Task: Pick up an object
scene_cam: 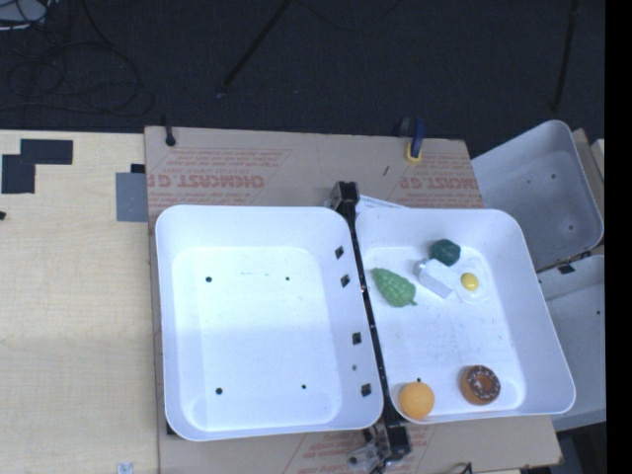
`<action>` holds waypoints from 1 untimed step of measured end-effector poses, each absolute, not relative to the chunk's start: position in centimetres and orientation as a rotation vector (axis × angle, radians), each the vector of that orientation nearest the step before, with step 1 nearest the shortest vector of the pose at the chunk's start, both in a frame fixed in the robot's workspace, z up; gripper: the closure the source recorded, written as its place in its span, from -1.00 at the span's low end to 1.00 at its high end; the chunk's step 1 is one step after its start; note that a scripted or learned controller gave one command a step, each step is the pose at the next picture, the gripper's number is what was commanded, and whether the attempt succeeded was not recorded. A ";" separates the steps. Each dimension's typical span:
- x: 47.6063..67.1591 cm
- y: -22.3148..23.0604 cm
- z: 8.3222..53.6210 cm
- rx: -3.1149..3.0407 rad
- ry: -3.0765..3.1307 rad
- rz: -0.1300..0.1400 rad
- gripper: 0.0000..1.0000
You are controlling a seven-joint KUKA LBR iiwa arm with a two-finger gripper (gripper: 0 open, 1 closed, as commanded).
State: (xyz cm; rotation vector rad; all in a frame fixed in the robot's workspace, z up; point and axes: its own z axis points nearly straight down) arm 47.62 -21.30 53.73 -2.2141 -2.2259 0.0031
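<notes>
one green leafy toy [393, 287] in right bin [538, 314], long axis slanting upper-left to lower-right

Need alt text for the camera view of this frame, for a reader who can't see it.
Two shallow white bins sit side by side on a bench; the right bin holds an orange ball, a brown donut, a green leafy piece, a dark green block, and small white and yellow items.

Lighting: bright, even, from overhead. Left bin [252, 324]: floor strongly lit, near overexposed; a soft grey shadow band along its near and left walls. Right of that bin, the right bin [464, 314] reads slightly greyer. Beyond the left bin: dark, underexposed floor. Focus: mildly soft throughout; small items lack fine detail. Edge distortion: slight.
</notes>
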 end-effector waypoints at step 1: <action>47.6 -21.3 53.7 -2.209 -2.230 0.003 1.00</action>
